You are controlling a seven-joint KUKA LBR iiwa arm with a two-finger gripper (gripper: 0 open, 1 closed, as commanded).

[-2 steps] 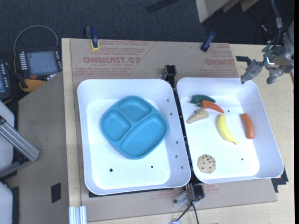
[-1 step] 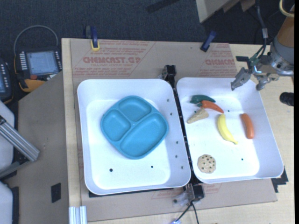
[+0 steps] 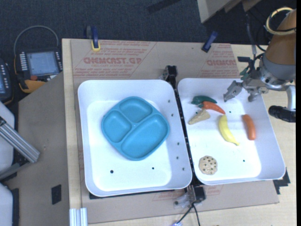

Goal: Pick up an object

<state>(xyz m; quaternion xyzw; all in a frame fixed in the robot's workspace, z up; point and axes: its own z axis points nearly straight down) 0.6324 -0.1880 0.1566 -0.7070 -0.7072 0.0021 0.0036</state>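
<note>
Nothing grabbed yet: the gripper (image 3: 242, 92) hangs spread wide and empty above the right bin's (image 3: 270, 166) far edge, and the carrot (image 3: 214, 107), banana (image 3: 227, 130) and cookie (image 3: 208, 165) lie inside that bin.

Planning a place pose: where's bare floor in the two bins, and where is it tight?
Left white bin: bare strip along the near edge, below the blue three-compartment plate. Right white bin: bare near-right corner, between the round speckled cookie and orange sausage. Crowded: far-left cluster of green toy, orange carrot, tan wedge, yellow banana. Gripper hangs at the far rim.
</note>
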